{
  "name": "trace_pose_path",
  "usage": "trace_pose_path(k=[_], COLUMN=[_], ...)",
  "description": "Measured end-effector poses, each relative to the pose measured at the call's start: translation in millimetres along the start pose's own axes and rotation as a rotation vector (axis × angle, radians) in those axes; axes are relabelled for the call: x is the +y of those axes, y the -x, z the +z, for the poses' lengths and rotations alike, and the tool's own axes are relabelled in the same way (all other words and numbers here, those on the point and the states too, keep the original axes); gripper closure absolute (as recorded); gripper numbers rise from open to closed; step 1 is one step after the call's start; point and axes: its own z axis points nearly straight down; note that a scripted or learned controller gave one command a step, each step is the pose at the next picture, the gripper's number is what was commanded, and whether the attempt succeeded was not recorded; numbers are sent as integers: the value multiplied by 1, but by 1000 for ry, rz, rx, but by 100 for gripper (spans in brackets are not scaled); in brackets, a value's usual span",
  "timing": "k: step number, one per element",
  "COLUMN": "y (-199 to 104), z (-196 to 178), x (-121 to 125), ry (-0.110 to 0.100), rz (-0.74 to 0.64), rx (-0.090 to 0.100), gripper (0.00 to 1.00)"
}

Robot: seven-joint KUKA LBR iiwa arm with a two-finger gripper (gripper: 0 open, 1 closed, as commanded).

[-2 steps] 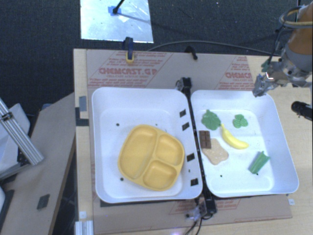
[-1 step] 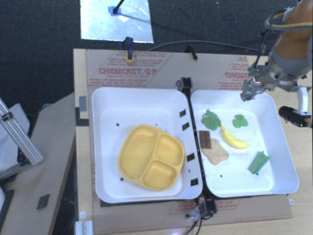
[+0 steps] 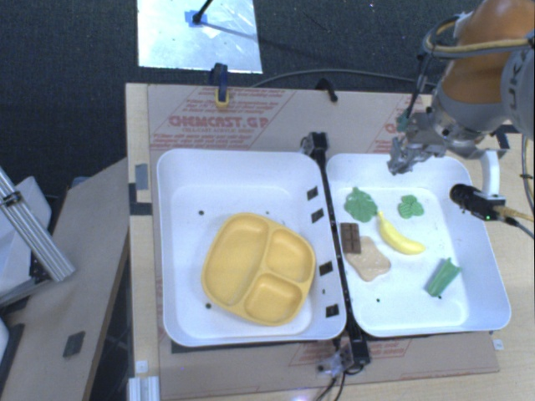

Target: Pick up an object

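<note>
2 white bins (image 3: 251,161) sit on the worktop; nothing is picked yet. Largest is the glossy yellow 3-compartment tray (image 3: 259,267) in the left bin. The right bin holds a curved banana (image 3: 399,236), tan toast (image 3: 369,262), and leafy green pieces (image 3: 360,204). Above its far rim, the fingers (image 3: 405,158) seem empty; I cannot tell their opening.

floor (image 3: 67,23): dark carpet | bench (image 3: 142,124): pale wood | foil sheet (image 3: 199,23): shiny
</note>
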Motion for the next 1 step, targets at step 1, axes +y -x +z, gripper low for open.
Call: trace_pose_path(k=[1], y=[-60], z=[-2], x=[-13], ry=[-1], rz=[-2], rx=[1], gripper=[100])
